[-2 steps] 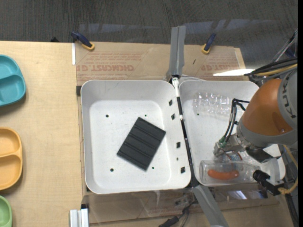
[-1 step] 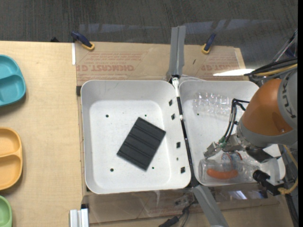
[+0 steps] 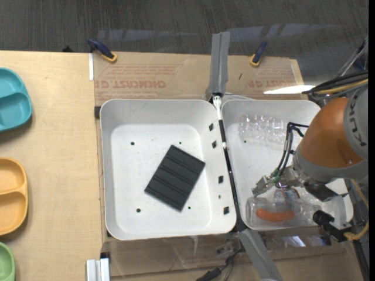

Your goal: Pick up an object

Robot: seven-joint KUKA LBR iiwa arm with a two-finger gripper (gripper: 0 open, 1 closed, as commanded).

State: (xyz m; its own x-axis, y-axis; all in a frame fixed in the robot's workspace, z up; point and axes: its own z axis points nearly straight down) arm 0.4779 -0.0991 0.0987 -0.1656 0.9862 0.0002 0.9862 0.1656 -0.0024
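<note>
Two white bins sit side by side, and the gripper [image 3: 280, 187] hangs low in the right bin [image 3: 234, 157] over a clear container [image 3: 275, 211], seemingly for a pick, its opening impossible to judge.

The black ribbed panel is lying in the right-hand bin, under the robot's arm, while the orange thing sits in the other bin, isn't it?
Not quite. The camera view shows the black ribbed panel lying tilted in the left bin, away from the arm. The orange thing sits in the right bin, near its front edge, and that is where the arm reaches.
</note>
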